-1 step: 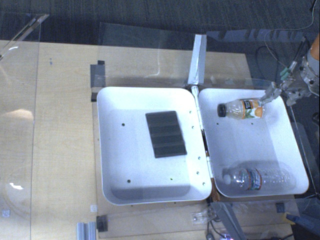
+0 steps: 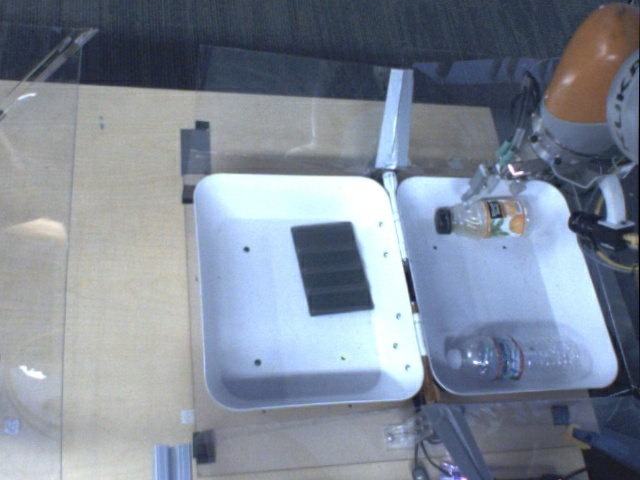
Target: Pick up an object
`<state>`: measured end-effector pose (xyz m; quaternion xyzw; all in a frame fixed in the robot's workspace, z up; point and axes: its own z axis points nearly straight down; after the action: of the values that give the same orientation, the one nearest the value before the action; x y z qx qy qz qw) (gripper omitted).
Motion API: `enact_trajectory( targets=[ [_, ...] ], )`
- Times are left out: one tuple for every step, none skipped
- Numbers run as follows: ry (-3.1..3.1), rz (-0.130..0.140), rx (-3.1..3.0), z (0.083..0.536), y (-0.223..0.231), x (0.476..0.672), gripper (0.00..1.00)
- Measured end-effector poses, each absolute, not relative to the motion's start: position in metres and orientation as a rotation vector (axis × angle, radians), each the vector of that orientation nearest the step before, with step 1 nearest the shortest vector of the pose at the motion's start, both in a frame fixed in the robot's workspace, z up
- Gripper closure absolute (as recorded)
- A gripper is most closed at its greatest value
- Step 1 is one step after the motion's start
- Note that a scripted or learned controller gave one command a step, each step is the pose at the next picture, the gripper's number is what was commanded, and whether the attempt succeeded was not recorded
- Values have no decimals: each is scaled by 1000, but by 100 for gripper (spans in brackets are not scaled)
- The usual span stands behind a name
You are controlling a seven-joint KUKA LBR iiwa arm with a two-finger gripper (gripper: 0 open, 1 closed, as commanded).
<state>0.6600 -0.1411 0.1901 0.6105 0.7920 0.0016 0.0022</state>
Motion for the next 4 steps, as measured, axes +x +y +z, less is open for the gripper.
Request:
enact_trajectory(
  targets=[
    [2472,21,1897,122,-141,675,0],
    [2534,2,1789,113,-130,671,0],
    [2549,-11,1782,112,-128,674,0],
    [2631,-7,1706,103,-141,671,0]
  ],
)
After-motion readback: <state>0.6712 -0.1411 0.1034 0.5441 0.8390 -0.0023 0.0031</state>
